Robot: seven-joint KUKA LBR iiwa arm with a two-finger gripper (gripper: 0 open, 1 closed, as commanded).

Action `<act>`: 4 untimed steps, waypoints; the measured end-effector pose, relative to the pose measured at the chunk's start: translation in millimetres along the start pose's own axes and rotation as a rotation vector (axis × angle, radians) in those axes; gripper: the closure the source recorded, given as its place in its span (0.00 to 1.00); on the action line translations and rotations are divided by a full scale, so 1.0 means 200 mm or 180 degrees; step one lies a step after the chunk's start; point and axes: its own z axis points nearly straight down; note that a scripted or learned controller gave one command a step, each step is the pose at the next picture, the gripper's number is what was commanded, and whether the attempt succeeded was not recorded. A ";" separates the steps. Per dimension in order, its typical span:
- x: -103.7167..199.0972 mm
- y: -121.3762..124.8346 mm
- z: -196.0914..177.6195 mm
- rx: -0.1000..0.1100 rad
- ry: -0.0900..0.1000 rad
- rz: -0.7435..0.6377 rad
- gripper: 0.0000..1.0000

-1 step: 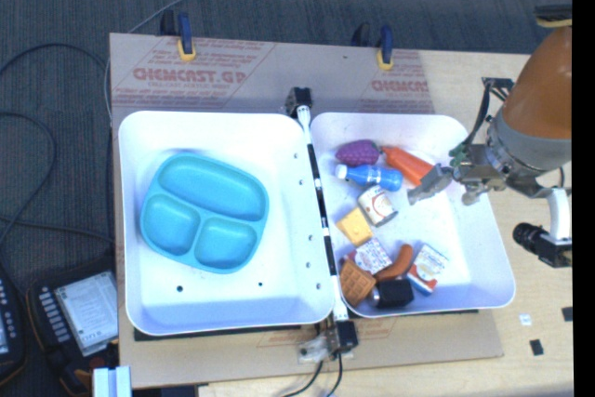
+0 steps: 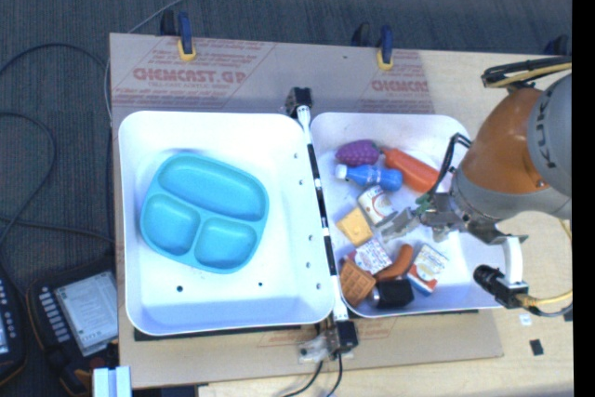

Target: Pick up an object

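Reaching in over the right bin [image 2: 457,127], the claw [image 2: 406,220] hangs low among the toy food; whether it is open or closed cannot be told. Just beside it lie a yellow cracker [image 2: 354,226] and a brown sausage [image 2: 399,261]. Beyond are purple grapes [image 2: 358,152] and an orange carrot [image 2: 412,168]. A blue divided tray [image 2: 204,211] fills the left bin [image 2: 149,130].

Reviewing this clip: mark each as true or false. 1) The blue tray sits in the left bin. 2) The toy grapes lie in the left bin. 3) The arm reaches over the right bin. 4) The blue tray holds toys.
1) True: the blue tray sits in the left bin.
2) False: the grapes lie in the right bin.
3) True: the gripper is over the right bin.
4) False: its compartments hold nothing.
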 end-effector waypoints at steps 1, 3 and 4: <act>0.00 0.00 -0.05 -0.0009 -0.0004 0.0004 1.00; 0.27 -0.11 0.07 -0.0087 -0.0034 0.0015 0.00; 0.28 -0.10 0.02 -0.0090 -0.0013 0.0007 1.00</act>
